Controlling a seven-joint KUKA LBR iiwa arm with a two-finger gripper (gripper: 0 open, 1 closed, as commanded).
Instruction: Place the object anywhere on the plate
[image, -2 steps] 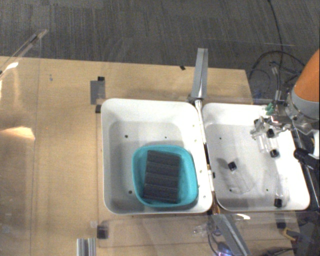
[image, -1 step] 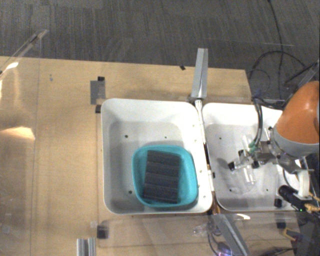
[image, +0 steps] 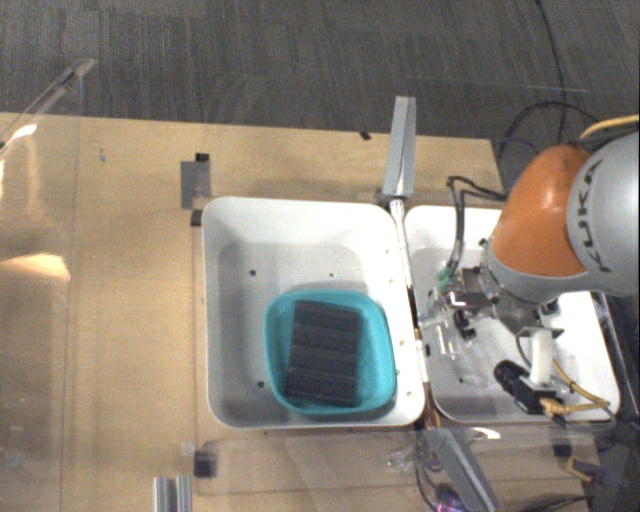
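A teal square plate (image: 378, 352) lies in the left white bin (image: 232, 300), toward its front right. A dark grey ribbed block (image: 323, 352) rests flat on the plate, covering most of its middle. My gripper (image: 449, 318) hangs over the left part of the right bin (image: 590, 385), to the right of the wall between the two bins and apart from the plate. The grey arm with its orange band (image: 540, 225) reaches in above it and hides the back of the right bin.
A grey metal bar (image: 400, 150) stands behind the bins at their junction. Cables (image: 560, 395) and a black connector (image: 515, 382) trail over the right bin. Wooden bench surface (image: 100, 330) stretches to the left.
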